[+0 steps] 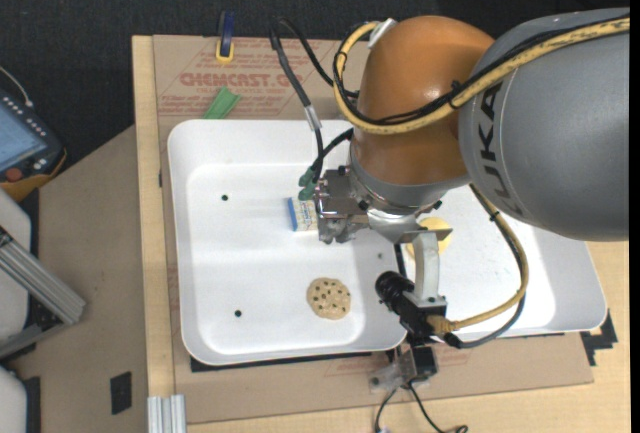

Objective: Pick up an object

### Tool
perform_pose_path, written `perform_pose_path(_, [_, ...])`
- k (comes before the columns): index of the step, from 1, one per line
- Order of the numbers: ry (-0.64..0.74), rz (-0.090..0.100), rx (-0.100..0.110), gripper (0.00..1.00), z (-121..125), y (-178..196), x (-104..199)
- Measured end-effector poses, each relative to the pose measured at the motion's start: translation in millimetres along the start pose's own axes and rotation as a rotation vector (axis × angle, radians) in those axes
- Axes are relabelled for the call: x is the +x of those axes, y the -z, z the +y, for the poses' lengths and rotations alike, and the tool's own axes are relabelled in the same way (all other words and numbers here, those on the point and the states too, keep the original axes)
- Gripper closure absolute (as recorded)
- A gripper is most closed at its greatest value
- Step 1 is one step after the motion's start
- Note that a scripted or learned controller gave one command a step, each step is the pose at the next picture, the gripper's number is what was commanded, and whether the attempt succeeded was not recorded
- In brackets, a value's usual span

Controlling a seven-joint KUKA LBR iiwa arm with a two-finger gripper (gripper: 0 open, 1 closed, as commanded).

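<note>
A round tan cookie (329,298) with dark chips lies in the left bin (200,221), near its front right corner. A small blue and white object (298,213) sits at mid-bin, right against the left side of my gripper (328,213). The gripper hangs low over the bin's right half, under the big orange wrist band (420,101), which hides most of it. Whether the blue and white object is touched or merely beside the gripper I cannot tell.
A yellow item (436,229) peeks out in the right bin (565,291), mostly hidden by the arm. A green piece (222,103) and a blue clamp (227,34) lie on the cardboard behind the bins. Cables hang by the front edge (415,361).
</note>
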State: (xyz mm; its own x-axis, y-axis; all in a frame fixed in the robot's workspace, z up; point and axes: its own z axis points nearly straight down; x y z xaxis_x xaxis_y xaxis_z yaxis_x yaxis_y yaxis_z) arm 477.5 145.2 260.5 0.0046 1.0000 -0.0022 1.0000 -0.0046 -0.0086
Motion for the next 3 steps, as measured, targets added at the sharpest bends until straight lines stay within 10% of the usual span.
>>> perform_pose_path(2, [0.008, 0.004, -0.013, 1.0, 0.8, 122.5, 27.5])
perform_pose_path(3, [0.001, -0.002, 0.003, 1.0, 0.2, 11.4, 14.4])
